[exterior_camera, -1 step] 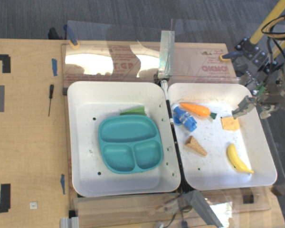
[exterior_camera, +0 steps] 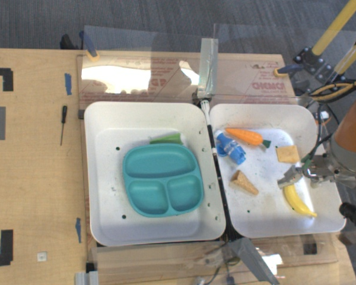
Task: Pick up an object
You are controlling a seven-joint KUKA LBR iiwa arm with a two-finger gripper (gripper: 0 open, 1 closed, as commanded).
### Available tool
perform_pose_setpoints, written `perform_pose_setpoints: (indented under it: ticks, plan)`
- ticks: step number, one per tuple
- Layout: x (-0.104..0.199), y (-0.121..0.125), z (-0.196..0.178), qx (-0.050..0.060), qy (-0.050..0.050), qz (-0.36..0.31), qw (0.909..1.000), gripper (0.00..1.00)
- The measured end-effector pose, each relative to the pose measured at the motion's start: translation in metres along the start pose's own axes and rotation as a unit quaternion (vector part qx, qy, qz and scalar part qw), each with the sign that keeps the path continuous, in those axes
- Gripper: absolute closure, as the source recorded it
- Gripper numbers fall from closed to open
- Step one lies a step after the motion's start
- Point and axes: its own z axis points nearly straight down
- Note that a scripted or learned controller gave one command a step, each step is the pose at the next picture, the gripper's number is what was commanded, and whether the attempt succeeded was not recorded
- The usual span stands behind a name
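Right shallow white bin [exterior_camera: 326, 218]: yellow plastic banana [exterior_camera: 298, 200] near front right, metal claw [exterior_camera: 291, 177] directly above its top end, finger state cannot tell. Tan wedge [exterior_camera: 244, 182] mid-bin; blue crumpled item [exterior_camera: 231, 148], square cracker [exterior_camera: 288, 154], orange carrot [exterior_camera: 245, 136] farther back. Left white bin [exterior_camera: 101, 159]: teal three-compartment plate [exterior_camera: 162, 179], green object [exterior_camera: 167, 139] behind it. Light wooden desk [exterior_camera: 29, 177] beneath; grey carpet floor [exterior_camera: 166, 5] beyond.
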Motion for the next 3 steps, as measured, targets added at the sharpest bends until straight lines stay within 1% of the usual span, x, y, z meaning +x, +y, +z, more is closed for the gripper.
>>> perform_pose_setpoints:
  ticks: [1,2,3]
  plan:
    - [-0.007,0.001,0.039,-0.008,0.0,0.005,1.0,0.0]
    - [-0.008,0.002,0.028,-0.011,-0.002,0.006,0.9999,1.0]
    - [0.08,-0.02,-0.088,-0.009,0.0,-0.001,1.0,1.0]
